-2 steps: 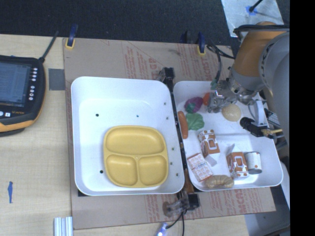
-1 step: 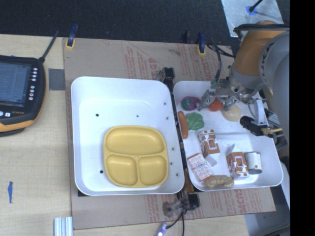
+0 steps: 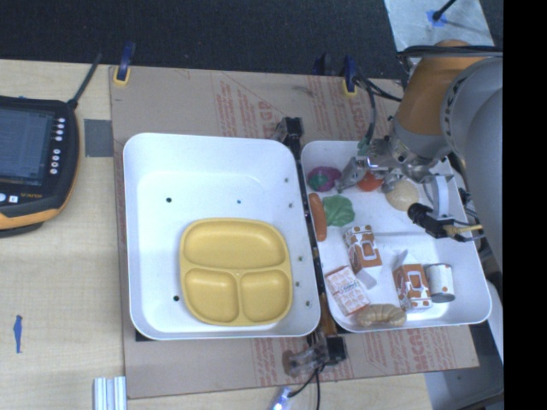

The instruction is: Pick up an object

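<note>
Several small things crowd the far end of the right bin [image 3: 466,314], and that crowding is your main risk: a small red-orange piece [image 3: 370,180] lies right under the gripper [image 3: 369,167], with a purple item [image 3: 323,178] just beside it toward the divider, a green leaf-shaped piece [image 3: 338,209] near it, and a pale, rounded, potato-like lump [image 3: 400,196] on the other side. You cannot tell from this slanted view whether the fingers are spread or pressed together, nor whether anything sits between them, so treat the red-orange piece as not yet held. If the fingers come down off-centre, they likely push it against the purple item or the bin wall instead of closing on it, and a rounded toy of that kind probably squirts sideways under a glancing pinch. A hot-dog-like piece [image 3: 318,215] lies along the divider, close enough to be nudged. Farther toward you, the small printed cartons [image 3: 362,248], a silver can [image 3: 439,282] and a bread-like piece [image 3: 381,315] sit well apart from the gripper. The left bin [image 3: 154,169] holds a yellow divided tray [image 3: 236,272], and a tablet-like pendant [image 3: 30,156] rests on the bench at the left.
</note>
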Available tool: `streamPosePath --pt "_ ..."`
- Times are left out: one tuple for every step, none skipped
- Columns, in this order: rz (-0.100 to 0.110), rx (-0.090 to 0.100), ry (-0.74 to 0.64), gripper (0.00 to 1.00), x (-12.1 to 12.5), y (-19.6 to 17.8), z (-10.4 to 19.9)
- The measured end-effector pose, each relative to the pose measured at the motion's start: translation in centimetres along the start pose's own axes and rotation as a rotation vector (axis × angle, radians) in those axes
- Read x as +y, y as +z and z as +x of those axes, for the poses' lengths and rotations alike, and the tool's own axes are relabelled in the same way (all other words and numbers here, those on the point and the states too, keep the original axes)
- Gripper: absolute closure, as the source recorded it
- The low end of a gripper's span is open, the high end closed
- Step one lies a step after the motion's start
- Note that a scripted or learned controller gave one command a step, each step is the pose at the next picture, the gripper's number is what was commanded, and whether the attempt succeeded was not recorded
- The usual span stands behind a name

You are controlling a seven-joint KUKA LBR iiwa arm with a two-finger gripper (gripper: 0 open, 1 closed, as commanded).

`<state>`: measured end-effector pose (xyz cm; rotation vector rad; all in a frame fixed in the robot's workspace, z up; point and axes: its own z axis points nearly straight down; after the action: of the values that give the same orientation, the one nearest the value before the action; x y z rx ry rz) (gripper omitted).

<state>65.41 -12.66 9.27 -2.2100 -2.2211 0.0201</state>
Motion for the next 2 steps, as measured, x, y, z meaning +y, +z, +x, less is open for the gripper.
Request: streamPosePath --pt "-0.011 0.003 0.002 0.00 0.2 0.0 -1.3" --pt "-0.007 -0.003 0.003 0.00 0.1 0.0 1.1"
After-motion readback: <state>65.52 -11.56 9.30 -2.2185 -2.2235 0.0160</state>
